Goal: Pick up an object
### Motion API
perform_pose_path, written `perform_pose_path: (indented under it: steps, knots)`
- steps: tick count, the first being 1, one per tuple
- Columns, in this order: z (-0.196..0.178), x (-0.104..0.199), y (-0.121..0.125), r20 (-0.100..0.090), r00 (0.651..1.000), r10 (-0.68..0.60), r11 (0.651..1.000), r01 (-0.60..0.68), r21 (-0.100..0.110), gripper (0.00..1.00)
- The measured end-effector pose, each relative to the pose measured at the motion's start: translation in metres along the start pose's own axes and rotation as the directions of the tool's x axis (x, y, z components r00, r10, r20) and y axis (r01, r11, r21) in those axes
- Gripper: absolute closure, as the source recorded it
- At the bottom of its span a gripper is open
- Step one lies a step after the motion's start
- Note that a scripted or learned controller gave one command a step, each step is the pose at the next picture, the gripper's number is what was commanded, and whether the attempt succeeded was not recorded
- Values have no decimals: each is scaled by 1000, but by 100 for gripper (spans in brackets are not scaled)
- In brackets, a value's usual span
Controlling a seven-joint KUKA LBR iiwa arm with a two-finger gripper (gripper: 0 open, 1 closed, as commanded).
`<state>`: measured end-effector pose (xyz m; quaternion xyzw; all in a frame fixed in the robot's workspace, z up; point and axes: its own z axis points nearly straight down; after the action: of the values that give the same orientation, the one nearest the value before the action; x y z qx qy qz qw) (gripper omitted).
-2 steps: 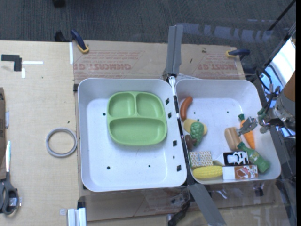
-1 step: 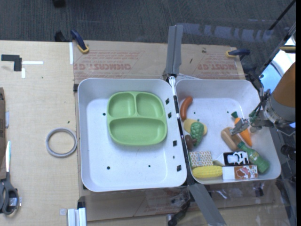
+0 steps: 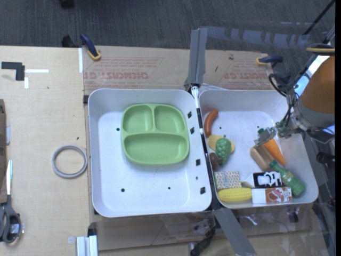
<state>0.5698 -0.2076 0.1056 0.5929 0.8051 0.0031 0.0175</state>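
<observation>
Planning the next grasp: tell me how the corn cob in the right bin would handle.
The corn cob looks rounded and smooth, so it may roll or slip from the claw. It lies flat, wedged beside a carton, which could hinder a sideways push.

**A Wooden Bench on Dark Carpet**

The floor [image 3: 160, 9] at the top was dark grey carpet with a faint diagonal weave. A dark caster [image 3: 66, 0] stood on it near the upper left. The bench top [image 3: 42, 121] was pale wood, with a sheet of brown printed cardboard [image 3: 136, 71] laid across its far side. Blue clamps [image 3: 90, 47] gripped the cardboard's far edge, one at the left and one at the right [image 3: 270, 60]. On the bare wood lay a roll of tape [image 3: 70, 160], a pair of scissors [image 3: 9, 217] at the left edge, and black and white tape marks [image 3: 21, 71]. Light fell evenly, casting soft shadows.
</observation>
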Motion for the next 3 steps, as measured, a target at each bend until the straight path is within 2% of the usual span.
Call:
perform_pose_path:
  steps: [1,2,3]
  knots:
    - [-1,3,-13,-9,994,106,994,-106,-3,0]
    - [-19,-10,-13,21,993,116,993,-116,-17,100]
    - [-19,-8,-12,18,993,114,993,-114,-17,0]
